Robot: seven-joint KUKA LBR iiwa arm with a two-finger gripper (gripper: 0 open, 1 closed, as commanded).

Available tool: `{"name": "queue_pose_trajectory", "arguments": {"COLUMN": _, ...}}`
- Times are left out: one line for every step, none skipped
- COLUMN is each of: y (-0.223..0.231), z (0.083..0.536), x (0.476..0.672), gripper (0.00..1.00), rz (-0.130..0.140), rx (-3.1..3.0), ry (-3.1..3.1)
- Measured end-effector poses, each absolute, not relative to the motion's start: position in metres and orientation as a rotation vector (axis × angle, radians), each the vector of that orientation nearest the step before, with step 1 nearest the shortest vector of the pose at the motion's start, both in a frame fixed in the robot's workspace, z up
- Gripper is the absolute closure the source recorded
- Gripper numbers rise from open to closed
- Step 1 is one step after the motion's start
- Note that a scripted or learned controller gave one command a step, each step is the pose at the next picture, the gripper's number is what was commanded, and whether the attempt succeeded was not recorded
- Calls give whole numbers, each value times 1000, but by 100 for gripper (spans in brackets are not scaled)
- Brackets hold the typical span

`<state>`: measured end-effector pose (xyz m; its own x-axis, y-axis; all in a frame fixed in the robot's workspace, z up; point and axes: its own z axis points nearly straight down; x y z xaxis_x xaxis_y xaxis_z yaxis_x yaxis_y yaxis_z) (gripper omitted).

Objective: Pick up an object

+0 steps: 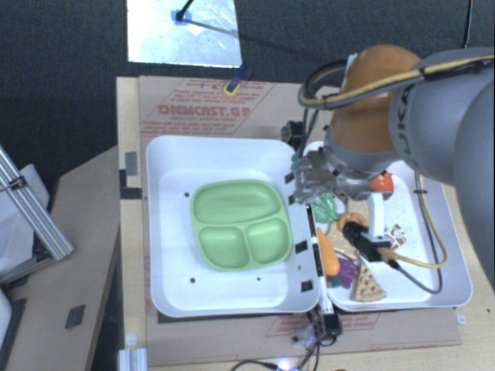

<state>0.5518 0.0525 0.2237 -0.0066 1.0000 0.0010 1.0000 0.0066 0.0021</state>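
Two shallow white bins sit side by side on the bench. The left bin (166, 207) holds a green divided plate (240, 224) with three compartments, lying flat near the bin's middle, slightly toward 3 o'clock.

The right bin (452, 273) holds the loose objects, grouped along its 9 o'clock side by the divider between the bins. An orange carrot (328, 254) lies lengthwise just beside the divider. A green leafy piece (326, 206) lies at the carrot's 12 o'clock. A purple piece (347, 271) sits at the carrot's 4 o'clock, touching or nearly touching it. A pizza slice (369, 284) lies at 6 o'clock in the bin, beside the purple piece. A small brown ring-shaped item (351, 223) sits at the carrot's 1 o'clock. A red-orange item (382, 182) shows at about 12 o'clock in the bin, partly under the arm.

The arm (433, 122) enters from 3 o'clock, its orange band (371, 99) above the right bin's 12 o'clock half. The gripper (313, 182) hangs over the 10 o'clock corner of the right bin, close above the green leafy piece. The wrist hardware hides the fingertips: cannot tell how far it is open or whether it has hold of anything.

A yellow cable (418, 263) loops from the arm across the right bin.
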Motion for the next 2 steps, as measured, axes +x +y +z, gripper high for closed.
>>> {"name": "queue_pose_trajectory", "arguments": {"y": 57, "z": 217, "x": 553, "gripper": 100, "rz": 1, "rx": 2215, "ry": 2228}}
{"name": "queue_pose_trajectory", "arguments": {"y": 57, "z": 216, "x": 551, "gripper": 100, "rz": 2, "rx": 2218, "ry": 2224}}
